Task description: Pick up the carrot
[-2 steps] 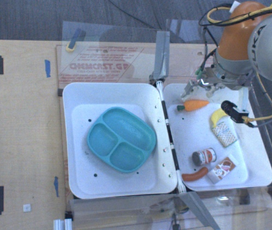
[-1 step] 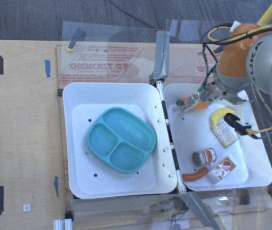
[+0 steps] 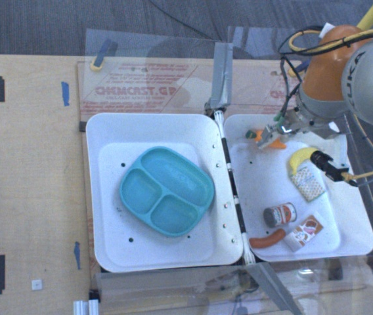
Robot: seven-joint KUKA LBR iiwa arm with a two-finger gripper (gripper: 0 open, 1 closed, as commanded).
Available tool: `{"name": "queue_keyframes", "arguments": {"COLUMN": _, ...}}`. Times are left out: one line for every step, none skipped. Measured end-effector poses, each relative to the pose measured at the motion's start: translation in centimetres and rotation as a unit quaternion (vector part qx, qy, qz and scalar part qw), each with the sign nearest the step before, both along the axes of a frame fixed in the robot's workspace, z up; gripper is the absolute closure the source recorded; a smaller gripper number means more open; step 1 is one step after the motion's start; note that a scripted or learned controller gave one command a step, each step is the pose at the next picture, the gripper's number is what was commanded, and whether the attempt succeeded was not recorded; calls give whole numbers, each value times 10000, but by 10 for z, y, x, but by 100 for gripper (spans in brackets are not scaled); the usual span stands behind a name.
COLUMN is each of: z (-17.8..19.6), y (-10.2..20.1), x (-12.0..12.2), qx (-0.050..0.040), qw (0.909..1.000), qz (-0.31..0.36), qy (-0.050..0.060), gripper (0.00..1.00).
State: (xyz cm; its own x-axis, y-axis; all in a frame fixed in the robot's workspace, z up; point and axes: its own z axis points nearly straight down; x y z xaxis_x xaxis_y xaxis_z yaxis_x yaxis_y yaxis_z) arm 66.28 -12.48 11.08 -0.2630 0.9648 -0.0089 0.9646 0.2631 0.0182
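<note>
Lying at the right bin's (image 3: 354, 238) far left corner, the carrot (image 3: 270, 141) is gripped between the gripper's (image 3: 270, 136) fingers, with a banana (image 3: 299, 157) nearby and the arm reaching over the bin's far rim.

Light was even and fairly bright, coming from overhead, with only soft, faint shadows inside the white bins (image 3: 101, 176). A clear sheet (image 3: 173, 61) at the worktop's (image 3: 29, 195) far edge caught pale glare. Focus was slightly soft throughout, and small items looked grainy.
</note>
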Motion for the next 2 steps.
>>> {"name": "queue_keyframes", "arguments": {"z": 104, "y": 57, "x": -1, "qx": 8, "qw": 9984, "qz": 552, "qy": 74, "gripper": 100}}
{"name": "queue_keyframes", "arguments": {"z": 103, "y": 57, "x": -1, "qx": 10, "qw": 9984, "qz": 551, "qy": 81, "gripper": 0}}
